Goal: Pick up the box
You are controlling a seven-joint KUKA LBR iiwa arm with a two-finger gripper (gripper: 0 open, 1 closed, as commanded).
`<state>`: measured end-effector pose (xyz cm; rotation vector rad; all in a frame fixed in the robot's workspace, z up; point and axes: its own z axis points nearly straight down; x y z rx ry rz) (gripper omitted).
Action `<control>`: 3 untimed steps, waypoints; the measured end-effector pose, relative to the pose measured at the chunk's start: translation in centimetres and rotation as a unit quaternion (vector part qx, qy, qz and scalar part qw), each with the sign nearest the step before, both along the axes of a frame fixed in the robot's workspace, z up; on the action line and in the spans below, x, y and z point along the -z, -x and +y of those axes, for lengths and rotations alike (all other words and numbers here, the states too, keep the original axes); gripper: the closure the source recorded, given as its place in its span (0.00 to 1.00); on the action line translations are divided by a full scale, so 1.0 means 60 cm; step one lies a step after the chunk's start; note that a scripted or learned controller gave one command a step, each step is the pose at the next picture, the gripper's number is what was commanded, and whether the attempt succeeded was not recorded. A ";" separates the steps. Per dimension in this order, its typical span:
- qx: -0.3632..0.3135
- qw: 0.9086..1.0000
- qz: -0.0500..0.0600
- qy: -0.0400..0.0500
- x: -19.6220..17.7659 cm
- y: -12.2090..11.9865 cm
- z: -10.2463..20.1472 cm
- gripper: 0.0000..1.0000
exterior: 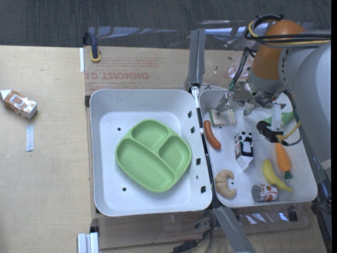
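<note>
The grey two-finger gripper [227, 107] is hovering at the right white plastic bin's [308, 157] far left corner, just above a small speckled rectangular box [224, 118]. I cannot tell whether it is released or clenched. A black-and-white carton [244, 145] is lying nearby.

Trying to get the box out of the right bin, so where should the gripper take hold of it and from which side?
The box lies flat on the right bin floor, long axis running toward and away from the camera. Judging by that, come straight down and pinch across its narrow width, near the middle. The sausage on one side and the carrot on the other lie apart from it, leaving finger room.
</note>
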<state>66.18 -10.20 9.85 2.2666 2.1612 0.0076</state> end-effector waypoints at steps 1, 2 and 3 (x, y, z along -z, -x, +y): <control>0.000 1.000 0.000 0.000 0.000 0.000 0.000 0.00; -0.042 0.999 -0.001 0.001 0.000 -0.001 0.010 0.00; -0.042 0.999 -0.001 0.001 0.000 0.000 0.010 0.00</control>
